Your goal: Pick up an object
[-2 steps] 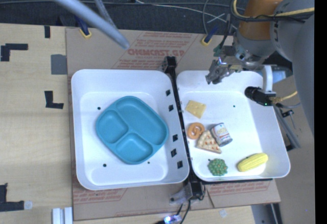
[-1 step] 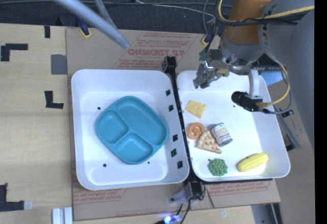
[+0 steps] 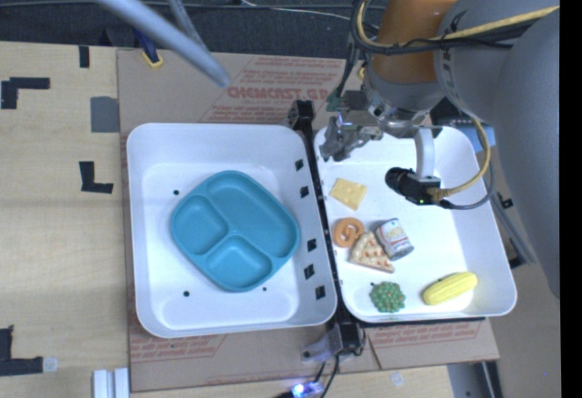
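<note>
Cheese [image 3: 348, 193] is the landmark here: a yellow wedge with holes, lying flat near the upper left of the right bin [image 3: 482, 296]. The gripper [image 3: 344, 140] hangs just above and slightly left of the cheese, close to the wall shared with the left bin [image 3: 145, 205]; whether it is open or shut I cannot tell, since the metal parts blur together, and nothing can be seen held in it. Below the cheese lie a pretzel [image 3: 346, 232], a pizza slice [image 3: 371, 253] touching it, and a small can [image 3: 394, 238] just right of the slice. Further below the cheese sit broccoli [image 3: 388, 297] and, to the right, corn [image 3: 449, 288]. Left of the cheese, across the wall, a blue tray [image 3: 235, 230] lies in the left bin. Any of these would serve, and the cheese looks the likeliest target, being nearest. To take it well, the gripper should centre over the wedge rather than over its left edge, turn so that it closes across the narrower span, and stay clear of the bin wall on the way down. The wedge is thin and flat, so the descent must reach nearly to the bin floor; closing too high would likely miss. A straight lift would then show whether the grasp held.
</note>
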Available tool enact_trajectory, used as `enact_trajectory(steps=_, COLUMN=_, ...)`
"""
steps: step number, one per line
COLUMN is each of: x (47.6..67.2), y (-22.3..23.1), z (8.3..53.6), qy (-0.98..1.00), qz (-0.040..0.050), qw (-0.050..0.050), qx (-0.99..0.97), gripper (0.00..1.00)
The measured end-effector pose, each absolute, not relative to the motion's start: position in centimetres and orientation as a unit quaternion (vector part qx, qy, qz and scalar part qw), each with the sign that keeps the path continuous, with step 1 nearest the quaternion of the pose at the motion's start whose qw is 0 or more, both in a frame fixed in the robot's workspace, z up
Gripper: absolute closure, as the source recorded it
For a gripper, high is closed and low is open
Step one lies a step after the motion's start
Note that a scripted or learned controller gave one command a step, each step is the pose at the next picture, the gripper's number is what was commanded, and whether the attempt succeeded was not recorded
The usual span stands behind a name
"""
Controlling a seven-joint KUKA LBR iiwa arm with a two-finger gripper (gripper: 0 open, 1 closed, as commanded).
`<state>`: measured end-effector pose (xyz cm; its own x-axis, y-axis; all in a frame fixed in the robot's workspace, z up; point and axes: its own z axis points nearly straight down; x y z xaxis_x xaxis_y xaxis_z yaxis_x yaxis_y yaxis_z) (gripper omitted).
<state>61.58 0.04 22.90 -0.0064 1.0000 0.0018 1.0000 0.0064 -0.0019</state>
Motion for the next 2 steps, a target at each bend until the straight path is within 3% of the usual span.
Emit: enact_trajectory(steps=2, x=59.3, y=10.3, z=23.4, qy=-0.71, qz=0.0003, qw=0.001, qx=-0.704, gripper=1.0)
